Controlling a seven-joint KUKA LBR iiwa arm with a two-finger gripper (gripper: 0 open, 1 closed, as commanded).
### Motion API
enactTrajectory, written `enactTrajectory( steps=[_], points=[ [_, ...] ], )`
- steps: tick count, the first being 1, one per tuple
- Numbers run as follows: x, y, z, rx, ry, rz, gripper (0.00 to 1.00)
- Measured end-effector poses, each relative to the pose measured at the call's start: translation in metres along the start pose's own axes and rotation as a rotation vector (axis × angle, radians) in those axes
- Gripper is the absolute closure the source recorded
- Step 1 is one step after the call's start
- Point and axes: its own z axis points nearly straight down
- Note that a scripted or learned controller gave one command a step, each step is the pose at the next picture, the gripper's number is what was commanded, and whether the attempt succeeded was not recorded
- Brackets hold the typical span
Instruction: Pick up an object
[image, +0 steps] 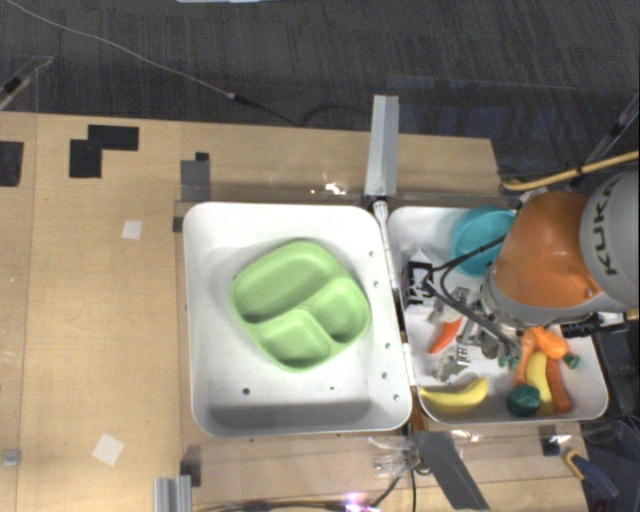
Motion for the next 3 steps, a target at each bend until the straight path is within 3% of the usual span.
enactTrajectory(
  steps=[1, 2, 3],
  points=[
    [-0.072, 0.008, 0.003, 0.0, 0.006, 0.066, 0.0],
    [-0.033, 0.0, 0.001, 0.0, 0.007, 0.065, 0.0],
    [-0.039, 0.002, -0.013, -0.002, -0.009, 0.06, 1.0]
  ],
)
